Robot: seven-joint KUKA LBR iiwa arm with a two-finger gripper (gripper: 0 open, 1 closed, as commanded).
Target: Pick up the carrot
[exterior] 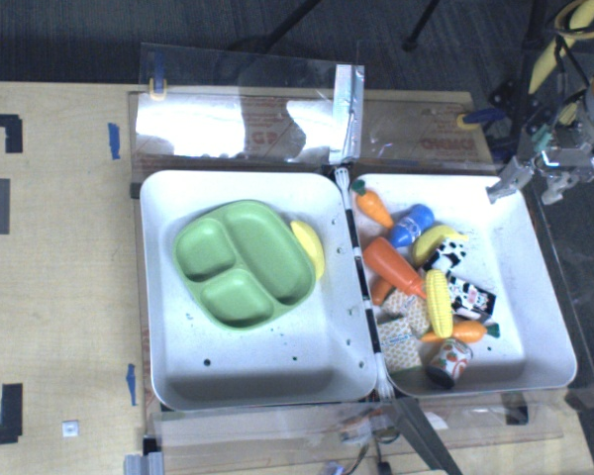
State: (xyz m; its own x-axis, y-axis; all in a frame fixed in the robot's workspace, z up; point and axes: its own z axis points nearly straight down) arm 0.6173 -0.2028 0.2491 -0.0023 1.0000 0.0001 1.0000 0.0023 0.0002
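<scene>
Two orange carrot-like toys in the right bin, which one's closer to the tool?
The small carrot at the bin's top-left corner, green tip up. The bigger orange one lies lower, further from the tool.

We count two white bins: the left bin (168,364) and the right bin (535,295). In the left one we see one green divided plate (243,262) and one yellow piece (309,245). In the right we count two carrots, a small one (373,206) and a large one (394,267), one corn cob (438,303), one blue item (410,226) and two black-and-white pieces (449,256) (471,296).

A divided plate (244,262) lies in the left bin (168,364); the carrot (394,265) lies in the right bin (535,295).
</scene>
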